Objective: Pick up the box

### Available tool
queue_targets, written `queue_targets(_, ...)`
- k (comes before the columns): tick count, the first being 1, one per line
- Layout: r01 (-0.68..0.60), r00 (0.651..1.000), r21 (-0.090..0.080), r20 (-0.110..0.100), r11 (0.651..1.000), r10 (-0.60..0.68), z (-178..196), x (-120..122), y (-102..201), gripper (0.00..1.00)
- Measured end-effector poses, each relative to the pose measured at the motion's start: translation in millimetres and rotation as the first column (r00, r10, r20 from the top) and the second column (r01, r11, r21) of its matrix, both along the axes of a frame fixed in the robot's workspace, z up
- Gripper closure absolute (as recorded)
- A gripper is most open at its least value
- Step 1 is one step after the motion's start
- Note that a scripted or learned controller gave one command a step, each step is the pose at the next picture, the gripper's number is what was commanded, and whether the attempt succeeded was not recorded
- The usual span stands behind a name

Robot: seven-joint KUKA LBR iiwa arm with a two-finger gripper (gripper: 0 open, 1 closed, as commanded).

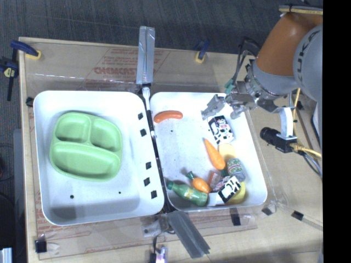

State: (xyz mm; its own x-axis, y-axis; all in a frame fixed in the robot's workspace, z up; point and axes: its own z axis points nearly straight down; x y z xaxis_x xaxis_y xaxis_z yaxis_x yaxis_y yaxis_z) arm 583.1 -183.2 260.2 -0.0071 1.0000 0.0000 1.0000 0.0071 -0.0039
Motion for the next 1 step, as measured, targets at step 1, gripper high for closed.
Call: queue_targets(1, 0.078, 0.997, 0.0, 0.001, 0.997, -0.078, -32.1, 74.1, -10.7, 0.0)
